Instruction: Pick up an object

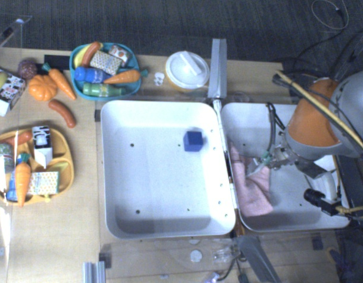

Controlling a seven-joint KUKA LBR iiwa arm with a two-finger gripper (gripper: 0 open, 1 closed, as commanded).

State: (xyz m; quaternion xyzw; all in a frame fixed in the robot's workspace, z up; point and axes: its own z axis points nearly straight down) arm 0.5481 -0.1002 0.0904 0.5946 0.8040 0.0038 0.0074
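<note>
1. Wooden counter [51, 240] holds two white bins side by side, and toy food sits far off on the left.
2. One blue block [193, 140] lies alone in the left bin [105, 175], near its top right corner.
3. One pink cloth [255, 192] lies in the right bin [290, 212], pushed up against the wall next to the left bin.
4. The arm [314, 128] reaches in from the right. Its fingers [266, 160] are low in the right bin, at the top edge of the cloth. They are too small and blurry to see well, so I cannot tell if they are spread or pressed together, or if they pinch any cloth.
5. What could go wrong: the cloth is soft and floppy. The fingers may catch just a thin fold, and it could slip out when the arm goes up.
6. The cloth lies flat, so the fingers may close on air or scrape the bin floor.
7. The cloth is close to the wall, so the fingers could bump that wall.
8. The block is well apart from the fingers, in the other bin, so going for it means crossing the wall between the bins.
</note>
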